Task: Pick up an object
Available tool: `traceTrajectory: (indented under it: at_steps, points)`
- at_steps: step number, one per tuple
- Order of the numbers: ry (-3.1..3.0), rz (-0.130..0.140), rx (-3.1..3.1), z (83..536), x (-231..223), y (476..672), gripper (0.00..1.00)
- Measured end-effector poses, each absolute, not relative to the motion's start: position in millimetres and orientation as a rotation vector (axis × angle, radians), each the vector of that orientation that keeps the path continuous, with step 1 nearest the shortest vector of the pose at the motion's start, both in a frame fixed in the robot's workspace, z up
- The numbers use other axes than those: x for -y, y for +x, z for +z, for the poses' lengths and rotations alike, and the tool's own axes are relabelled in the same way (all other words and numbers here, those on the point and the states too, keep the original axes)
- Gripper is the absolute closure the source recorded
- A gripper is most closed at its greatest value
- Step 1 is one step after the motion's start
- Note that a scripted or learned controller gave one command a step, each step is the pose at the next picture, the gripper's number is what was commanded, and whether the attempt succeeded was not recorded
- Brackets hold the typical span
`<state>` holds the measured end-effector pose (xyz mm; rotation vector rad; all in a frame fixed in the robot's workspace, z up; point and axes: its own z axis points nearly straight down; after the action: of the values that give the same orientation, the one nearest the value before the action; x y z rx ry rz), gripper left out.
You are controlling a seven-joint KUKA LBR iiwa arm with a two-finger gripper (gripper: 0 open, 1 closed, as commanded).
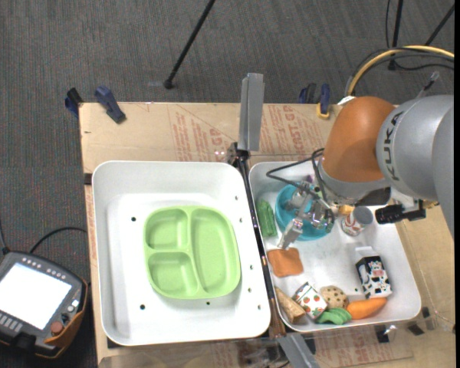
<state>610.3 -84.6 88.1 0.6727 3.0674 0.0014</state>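
Observation:
My gripper [295, 219] hangs over the right bin [402, 259], above the left part of a teal bowl [316, 230]. It looks open, with one grey finger [287, 238] reaching down-left past the bowl's rim and nothing seen between the fingers. An orange flat piece [285, 262] lies just below that finger. A green strip [267, 217] lies along the bin's left wall. The arm's orange band [356, 140] hides the bin's back part.
Along the right bin's front lie a cow-patterned carton [372, 276], an orange carrot [366, 307], a cookie [333, 294], a strawberry-printed box [310, 301] and a cone [290, 305]. A small cup [354, 221] stands right of the bowl. The left bin [119, 205] holds a green divided plate [192, 251].

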Motion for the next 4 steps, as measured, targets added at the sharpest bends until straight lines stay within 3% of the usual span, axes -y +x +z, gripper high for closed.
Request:
traceTrajectory:
  at_steps: [1, 2, 3, 4]
  points:
    - [0.572, -0.003, -3.088, 87.9, 173.6, 588.9, 0.00]
    - [0.543, 0.006, -3.095, 87.6, 96.6, 595.5, 0.00]
    - [0.628, -0.001, -3.099, 84.5, 194.6, 603.7, 0.00]
    - [0.451, 0.003, -3.171, 86.0, 173.0, 622.1, 0.00]
